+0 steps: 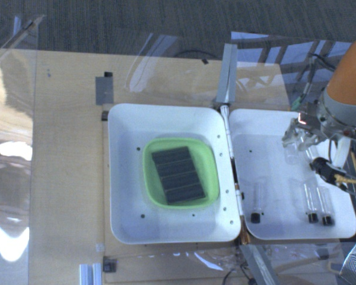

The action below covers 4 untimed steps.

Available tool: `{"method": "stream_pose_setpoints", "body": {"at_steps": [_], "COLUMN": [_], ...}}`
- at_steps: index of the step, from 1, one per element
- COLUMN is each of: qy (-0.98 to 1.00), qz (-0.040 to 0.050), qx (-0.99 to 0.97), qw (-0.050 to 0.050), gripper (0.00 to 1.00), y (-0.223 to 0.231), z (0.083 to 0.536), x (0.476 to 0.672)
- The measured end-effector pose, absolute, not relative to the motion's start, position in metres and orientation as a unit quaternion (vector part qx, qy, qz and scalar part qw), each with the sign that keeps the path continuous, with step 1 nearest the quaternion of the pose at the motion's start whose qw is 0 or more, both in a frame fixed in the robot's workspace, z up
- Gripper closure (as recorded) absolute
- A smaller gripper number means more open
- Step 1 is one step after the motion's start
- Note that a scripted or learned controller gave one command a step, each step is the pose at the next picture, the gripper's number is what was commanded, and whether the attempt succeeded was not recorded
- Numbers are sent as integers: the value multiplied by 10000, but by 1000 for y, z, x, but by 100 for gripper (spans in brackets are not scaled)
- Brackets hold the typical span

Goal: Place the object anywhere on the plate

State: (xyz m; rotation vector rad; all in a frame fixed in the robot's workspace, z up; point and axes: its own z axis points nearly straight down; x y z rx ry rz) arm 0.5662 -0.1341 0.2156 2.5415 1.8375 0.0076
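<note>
Object on plate — claw well apart

I see the plate filling the middle of the left bin, with a dark ribbed block covering most of its floor; open bin floor rings it. In the right bin, clear tubes stand at five o'clock, the arm looms at two o'clock; nine o'clock lies open.
</note>
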Motion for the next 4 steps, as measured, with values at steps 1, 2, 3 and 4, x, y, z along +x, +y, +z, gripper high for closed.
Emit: {"method": "stream_pose_setpoints", "body": {"at_steps": [1, 2, 3, 4], "qy": [5859, 5955, 6017, 6080], "qz": [25, 20, 24, 18], "qx": [8104, 8034, 7987, 7939], "qw": [28, 36, 42, 28], "gripper": [0, 0, 0, 0], "y": [-134, -199, -198, -196], "z": [216, 215, 304, 283], "x": [566, 577, 489, 489]}}
